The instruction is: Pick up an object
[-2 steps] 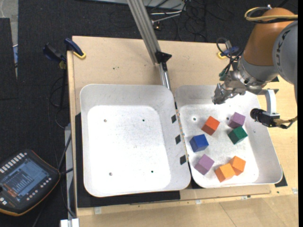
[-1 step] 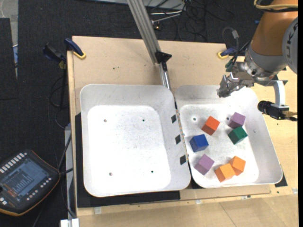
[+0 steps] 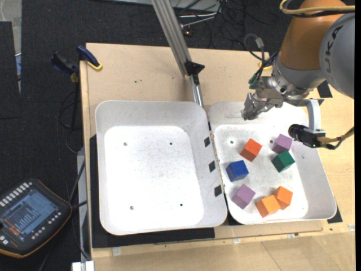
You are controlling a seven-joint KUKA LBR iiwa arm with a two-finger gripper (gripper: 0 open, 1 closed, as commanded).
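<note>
From my seat I see the end effector (image 3: 252, 110) hanging over the far rim of the right bin (image 3: 319, 180), its dark fingers pointing down and left. I cannot tell how wide they stand; nothing shows between them, and I cannot tell whether they touch the bin.

Just below it lies an orange cube (image 3: 251, 149), the nearest block. To that cube's right sit a light purple cube (image 3: 282, 143) and, touching it from below, a green cube (image 3: 283, 161). A blue cube (image 3: 237, 170) rests nearer the bin's left wall, with a second purple cube (image 3: 244, 196) below it. Two more orange cubes (image 3: 274, 201) sit pressed together at the near side.

The left bin (image 3: 110, 123) lies beside the right one, their inner rims meeting, both speckled with dark flecks. Both bins rest on a pale wooden worktop (image 3: 141, 66). A slanted metal post (image 3: 172, 27) reaches down to the gap between them. A blue-handled clamp (image 3: 84, 55) grips the worktop's far left corner. A teach pendant (image 3: 28, 216) lies on the dark floor at the lower left, and cables trail across the floor behind.
</note>
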